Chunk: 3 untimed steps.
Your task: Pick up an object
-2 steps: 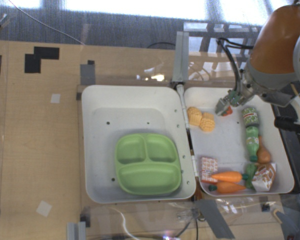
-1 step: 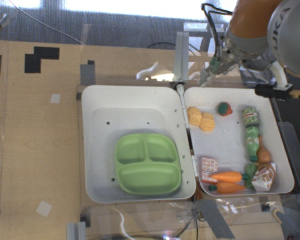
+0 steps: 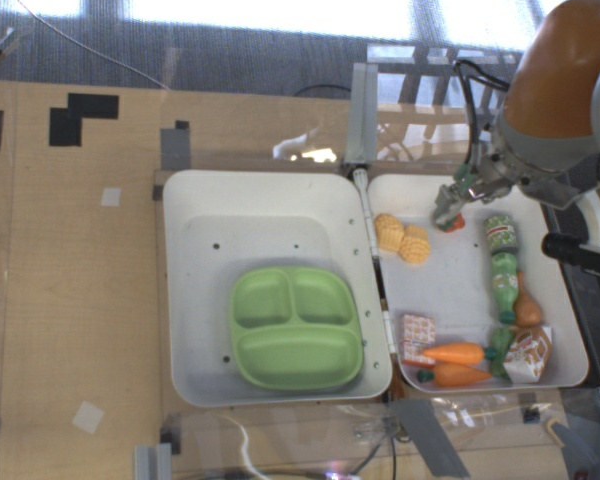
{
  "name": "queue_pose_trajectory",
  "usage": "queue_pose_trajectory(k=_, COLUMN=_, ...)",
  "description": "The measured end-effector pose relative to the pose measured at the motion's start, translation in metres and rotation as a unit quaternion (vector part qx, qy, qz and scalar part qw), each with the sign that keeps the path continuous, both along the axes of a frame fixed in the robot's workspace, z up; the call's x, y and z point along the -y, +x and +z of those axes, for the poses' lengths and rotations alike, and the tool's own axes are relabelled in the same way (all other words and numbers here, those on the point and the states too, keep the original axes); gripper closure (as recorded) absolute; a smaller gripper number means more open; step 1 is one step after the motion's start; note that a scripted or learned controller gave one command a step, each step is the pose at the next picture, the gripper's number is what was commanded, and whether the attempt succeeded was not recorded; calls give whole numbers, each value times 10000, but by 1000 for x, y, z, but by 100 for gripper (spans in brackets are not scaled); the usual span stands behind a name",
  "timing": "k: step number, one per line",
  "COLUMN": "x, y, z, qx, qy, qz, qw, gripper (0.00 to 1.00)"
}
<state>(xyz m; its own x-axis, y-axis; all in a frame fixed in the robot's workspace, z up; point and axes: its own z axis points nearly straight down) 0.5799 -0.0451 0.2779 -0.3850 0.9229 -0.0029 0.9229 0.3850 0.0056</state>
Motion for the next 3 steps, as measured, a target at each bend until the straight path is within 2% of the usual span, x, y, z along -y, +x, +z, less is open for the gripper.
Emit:
queue_pose_trajectory(k=1, x=1, y=55, z=1, qx=0, qy=-6, qz=121, qw=9999, gripper=100)
queue_pose_trajectory(k=2, x=47, y=90, z=20, qx=19, qy=-19, qz=1098, qw=9939, gripper=100)
queue_pose_trajectory(k=3, x=47, y=67, z=-37, qx=-16, qy=-6, qz=1307, qw=9914, gripper=100)
